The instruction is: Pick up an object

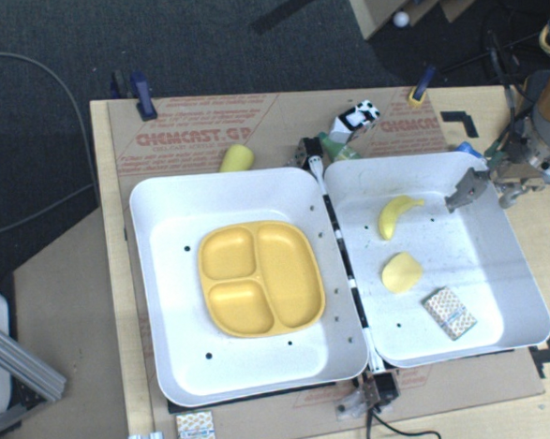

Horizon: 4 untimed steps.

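Observation:
The right bin (504, 273) holds three loose things. A yellow banana (399, 213) lies near its back left. Below it sits a rounded yellow piece (402, 273), and a small blue-and-white patterned box (450, 311) rests toward the front. My gripper (485, 193) hangs over the bin's back right corner, to the right of the banana and apart from it. Its two fingers stand spread, open, with nothing between them.
A yellow divided plate (260, 277) fills the middle of the left bin (163, 231). Behind the bins lie a yellow object (237, 157) and a black-and-white item (357, 119). Blue clamps (141, 94) grip the board's back edge. A small box (196, 435) lies at the front left.

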Each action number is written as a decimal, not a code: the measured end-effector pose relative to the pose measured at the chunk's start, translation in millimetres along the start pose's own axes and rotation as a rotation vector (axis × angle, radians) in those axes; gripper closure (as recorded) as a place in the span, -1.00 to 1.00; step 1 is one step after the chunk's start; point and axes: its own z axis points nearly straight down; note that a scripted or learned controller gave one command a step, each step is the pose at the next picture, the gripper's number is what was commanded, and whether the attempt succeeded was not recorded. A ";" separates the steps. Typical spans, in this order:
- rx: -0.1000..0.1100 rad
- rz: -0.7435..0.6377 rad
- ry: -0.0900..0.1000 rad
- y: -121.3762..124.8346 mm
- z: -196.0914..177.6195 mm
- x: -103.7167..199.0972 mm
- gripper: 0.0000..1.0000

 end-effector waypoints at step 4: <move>0.001 -0.001 0.001 -6.4 29.9 149.2 1.00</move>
